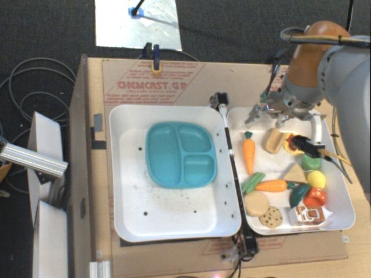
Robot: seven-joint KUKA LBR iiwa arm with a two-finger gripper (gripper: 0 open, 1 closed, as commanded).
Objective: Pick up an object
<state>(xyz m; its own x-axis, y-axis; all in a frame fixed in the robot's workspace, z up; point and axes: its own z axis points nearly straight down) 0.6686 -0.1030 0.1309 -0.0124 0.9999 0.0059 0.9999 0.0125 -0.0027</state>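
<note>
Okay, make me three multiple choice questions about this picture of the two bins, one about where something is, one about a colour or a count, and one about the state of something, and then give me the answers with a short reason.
1. Where does the divided plate lie?
A. in the left bin
B. in the right bin
C. on the floor

2. What colour is that plate?
A. red
B. teal blue
C. yellow

3. How does the upper carrot lie?
A. between the gripper's fingers
B. on the divided plate
C. free on the right bin's floor

Answers:
1. A: the plate rests in the left bin, apart from the toy food.
2. B: its whole surface is teal blue.
3. C: the carrot lies loose in the right bin, with the gripper above that bin's far edge, apart from it.
</note>
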